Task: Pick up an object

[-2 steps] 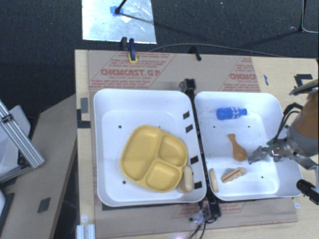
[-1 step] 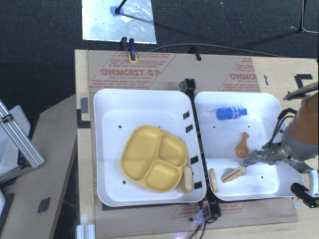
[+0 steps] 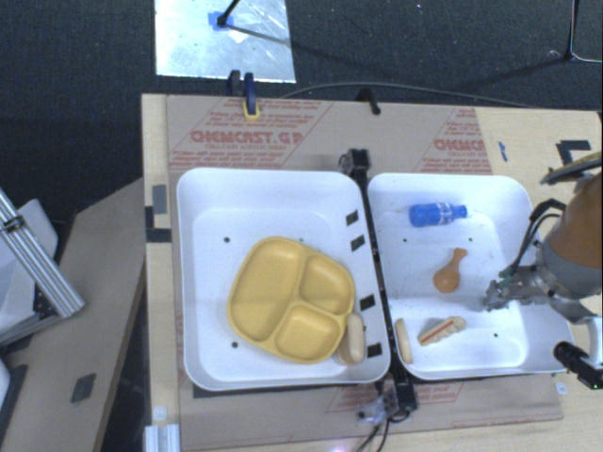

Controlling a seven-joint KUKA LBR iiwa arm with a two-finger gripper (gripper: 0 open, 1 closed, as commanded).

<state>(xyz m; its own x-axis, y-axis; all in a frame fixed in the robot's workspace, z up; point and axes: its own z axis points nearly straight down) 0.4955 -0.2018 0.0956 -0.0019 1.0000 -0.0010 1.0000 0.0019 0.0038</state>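
The right bin (image 3: 509,196) holds a blue bottle (image 3: 436,214) lying on its side near the far wall. A brown drumstick-shaped toy (image 3: 450,269) lies in the bin's middle, and a toy hot dog (image 3: 441,330) rests near the front. A pale bun-like piece (image 3: 403,340) lies against the left wall. My gripper (image 3: 497,296) hangs low at the bin's right side, to the right of the drumstick toy and above-right of the hot dog, with nothing seen in it.
The left bin (image 3: 203,252) holds a yellow divided plate (image 3: 290,298) and a tan bread-like piece (image 3: 352,338) at the plate's front right. A black divider strip (image 3: 369,271) runs between the bins. The arm's orange band (image 3: 577,238) is at the right edge.
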